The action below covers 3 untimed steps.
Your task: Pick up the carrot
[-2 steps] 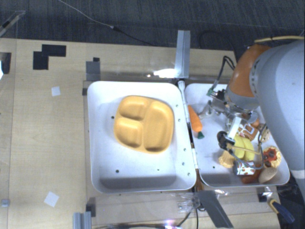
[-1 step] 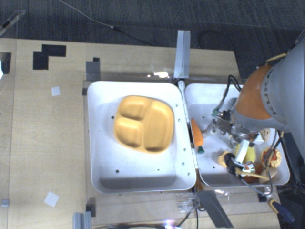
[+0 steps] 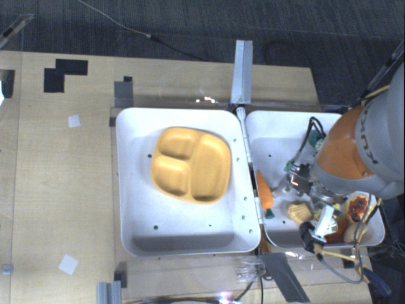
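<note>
Gripper (image 3: 297, 181) low near the right bin's (image 3: 278, 132) middle; cannot tell whether spread or closed. Carrot (image 3: 265, 194) apart from it, lying along that bin's left wall toward the front-left corner. Approach step, by the look. Shift toward the left wall, set the grip across the carrot's narrow width, centre on its middle, and avoid the wall and the tan lump (image 3: 300, 212) near the front edge.

**Pale wooden bench, two white bins aboard**

Here's the pale wooden bench (image 3: 57, 189); two shallow white bins sit on it edge to edge, the left bin (image 3: 133, 233) and the right bin (image 3: 272, 128); a grey metal bar (image 3: 242, 71) lies at the far end of their seam; a black patch (image 3: 63, 73) marks the far left; two small pale squares (image 3: 74, 121) (image 3: 68, 264) lie flat, left of the bins.
</note>
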Each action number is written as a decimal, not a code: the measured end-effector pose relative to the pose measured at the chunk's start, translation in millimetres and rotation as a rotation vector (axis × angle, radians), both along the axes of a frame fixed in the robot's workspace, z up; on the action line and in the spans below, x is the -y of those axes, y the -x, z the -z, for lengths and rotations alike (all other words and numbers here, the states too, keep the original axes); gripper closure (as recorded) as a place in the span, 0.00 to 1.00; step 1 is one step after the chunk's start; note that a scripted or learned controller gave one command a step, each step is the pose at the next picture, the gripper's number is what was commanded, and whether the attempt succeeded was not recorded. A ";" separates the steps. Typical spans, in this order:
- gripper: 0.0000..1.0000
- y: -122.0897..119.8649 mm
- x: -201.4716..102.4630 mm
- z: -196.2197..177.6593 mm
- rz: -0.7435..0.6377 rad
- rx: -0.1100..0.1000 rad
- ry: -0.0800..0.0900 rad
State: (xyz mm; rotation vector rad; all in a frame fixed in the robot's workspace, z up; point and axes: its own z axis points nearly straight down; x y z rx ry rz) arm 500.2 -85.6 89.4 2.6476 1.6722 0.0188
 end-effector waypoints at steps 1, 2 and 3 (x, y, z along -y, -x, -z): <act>0.00 7.1 -1.5 0.1 0.130 0.003 -0.004; 0.00 7.9 -2.8 0.1 0.206 0.002 -0.004; 1.00 5.2 -3.2 -11.5 0.202 0.009 -0.004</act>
